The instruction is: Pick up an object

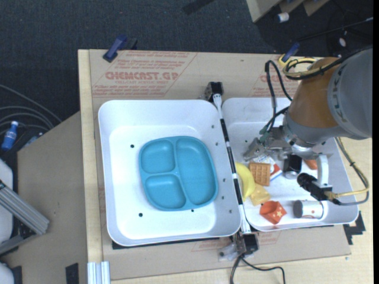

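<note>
The right bin (249, 112) holds several small items close together. A yellow banana-shaped piece (247, 181) lies by its left wall, a tan waffle-like square (260, 173) sits beside it, and a red piece (272, 212) rests near the front. An orange bit (275, 170) peeks out beside the square. My gripper (259, 149) hangs low over the bin, just above and behind the tan square, with the grey arm and orange band (314, 102) behind it. Nothing is visibly held.
The left bin (118, 120) carries a blue divided plate (177, 172). A white and black wrist attachment (312, 188) reaches over the right bin's front right part. Black cables (273, 93) loop above the right bin. A cardboard sheet (142, 70) lies under both bins.
</note>
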You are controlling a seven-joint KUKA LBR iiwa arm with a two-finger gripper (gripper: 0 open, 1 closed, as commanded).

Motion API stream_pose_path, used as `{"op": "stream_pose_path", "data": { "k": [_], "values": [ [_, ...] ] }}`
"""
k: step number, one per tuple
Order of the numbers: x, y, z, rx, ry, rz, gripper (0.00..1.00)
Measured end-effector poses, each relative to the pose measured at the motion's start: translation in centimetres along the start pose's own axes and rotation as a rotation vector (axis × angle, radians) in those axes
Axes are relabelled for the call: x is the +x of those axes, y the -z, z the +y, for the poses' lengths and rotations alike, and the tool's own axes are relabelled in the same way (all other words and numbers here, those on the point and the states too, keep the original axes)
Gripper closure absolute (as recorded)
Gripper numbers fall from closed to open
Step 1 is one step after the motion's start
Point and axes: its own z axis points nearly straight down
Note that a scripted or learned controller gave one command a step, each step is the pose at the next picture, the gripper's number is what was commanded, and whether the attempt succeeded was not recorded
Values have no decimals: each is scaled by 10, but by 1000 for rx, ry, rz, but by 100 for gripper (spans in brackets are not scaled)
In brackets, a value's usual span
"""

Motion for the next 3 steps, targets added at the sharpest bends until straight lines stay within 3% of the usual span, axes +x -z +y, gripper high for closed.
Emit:
{"op": "stream_pose_path", "data": {
  "k": [1,2,3],
  "values": [
    [-20,-9,47,-1,2,-2,0],
    [-20,1,48,-4,2,-1,100],
    [-20,1,48,-3,1,-1,0]
  ]
}}
